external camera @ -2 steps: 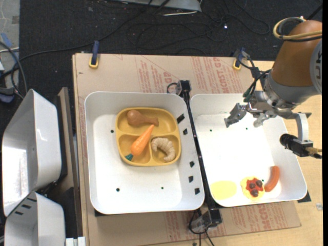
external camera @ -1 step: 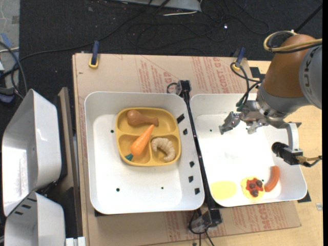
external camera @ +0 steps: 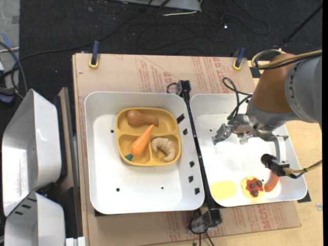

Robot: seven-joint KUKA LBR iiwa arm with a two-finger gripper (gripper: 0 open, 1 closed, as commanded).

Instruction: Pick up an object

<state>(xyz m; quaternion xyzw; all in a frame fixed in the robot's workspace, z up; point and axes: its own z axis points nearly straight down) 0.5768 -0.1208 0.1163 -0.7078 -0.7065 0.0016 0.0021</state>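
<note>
The gripper hangs over the upper middle of the right bin, near that bin's left wall, its small metallic fingers pointing left; from this slanted view I cannot tell how far apart they are, and nothing can be seen between them. The nearest loose things lie well apart from it, along the right bin's near edge: a flat, pale yellow disc toward the near left corner, a round flat piece with red and dark toppings on a yellow base just beside it to the right, and an orange sausage-shaped piece touching or nearly touching that round piece on its right side. A black fitting with a cable sits just above the sausage. In the left bin, a glossy yellow divided plate rests in the upper middle, holding a brown drumstick in its far compartment, an orange carrot with a green stub lying slantwise in the left compartment, and a pale curled shrimp in the right one. The arm is smooth grey with an orange band, arching in over the right bin's far right corner.
</note>
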